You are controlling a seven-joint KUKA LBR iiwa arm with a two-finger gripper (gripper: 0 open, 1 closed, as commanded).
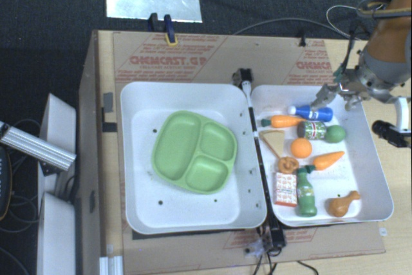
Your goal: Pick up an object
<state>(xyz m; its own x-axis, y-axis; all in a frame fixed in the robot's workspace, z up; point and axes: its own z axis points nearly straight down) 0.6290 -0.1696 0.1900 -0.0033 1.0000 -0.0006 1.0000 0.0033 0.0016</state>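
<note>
Dark carpet surrounds my bench, where two white bins sit side by side on brown board. At the frame's right, the right bin (380, 183) holds the toy food: a blue bottle (311, 113), two carrots, an orange, a green bottle and a drumstick, crowded together. My gripper (336, 94) hangs over that bin's upper edge, its fingers (320, 99) spread apart and holding nothing, one tip just beside the blue bottle. Bare bin floor shows along the right wall. Left of it, the left bin (138, 106) carries a green divided tray (194, 151).
</note>
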